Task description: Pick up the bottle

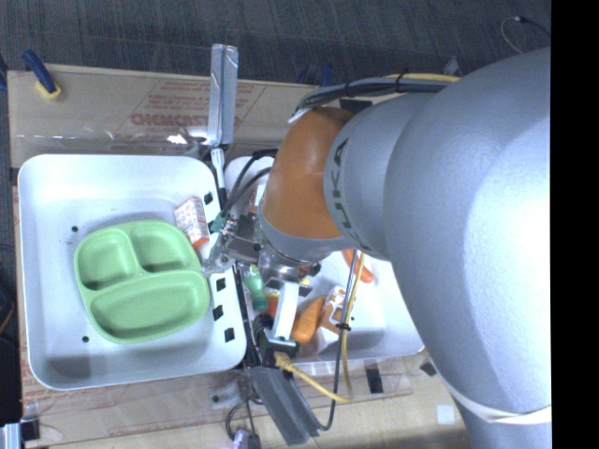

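Observation:
The arm reaches down over the right bin (393, 340) and hides most of it. My gripper (255, 274) sits low at that bin's left side, close to the wall shared with the left bin. A small green item (255, 284) with an orange piece (272, 300) below it lies right at the gripper; it may be the bottle, but I cannot tell. An orange object (307, 318) lies just right of them in the same bin.
The left bin (56, 204) holds a green divided plate (140, 279) and a small printed packet (191, 217) near its upper right corner. Another orange thing (363, 271) peeks out beside the arm. A grey bar (223, 96) stands behind the bins.

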